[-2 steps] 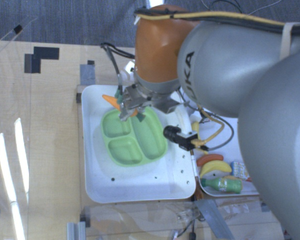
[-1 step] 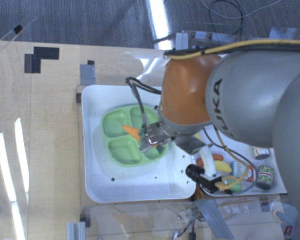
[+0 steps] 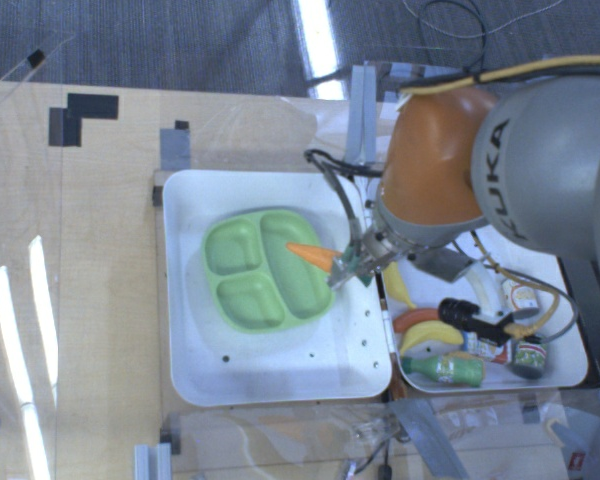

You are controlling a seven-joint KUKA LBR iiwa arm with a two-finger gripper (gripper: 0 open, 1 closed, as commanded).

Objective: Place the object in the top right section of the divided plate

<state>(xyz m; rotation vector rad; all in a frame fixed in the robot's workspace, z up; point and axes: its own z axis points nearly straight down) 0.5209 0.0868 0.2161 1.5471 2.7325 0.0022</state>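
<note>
Closest to where I stand, the right bin (image 3: 570, 353) is crowded. A green bottle (image 3: 450, 369) lies on its side along the near edge, with a yellow banana (image 3: 430, 336) just behind it and a small dark jar (image 3: 528, 358) off to the right.

The left bin (image 3: 260, 373) has a bare white floor at its near end. Further in sits the divided plate (image 3: 250, 303), light green with rounded corners and raised ridges splitting it into compartments. It is turned at a slant in the bin.

The carrot (image 3: 312, 255) is over the far right part of that plate. It is a slim orange cone, bright against the green, with its point aimed left toward the ridge between compartments and its thick end at the plate's right rim. I cannot tell from here whether it rests on the plate or hangs just above it.

The gripper (image 3: 346, 268) meets the carrot at that thick end. Its fingers are drawn in close and pinch the end, where a bit of green shows. The fingertips sit over the plate's right edge.

Behind the gripper, the arm (image 3: 540, 168) bulks over the right bin, its orange band (image 3: 430, 163) above the wrist. Beyond the bins the pale wooden bench (image 3: 80, 268) carries black marks (image 3: 80, 113).
</note>
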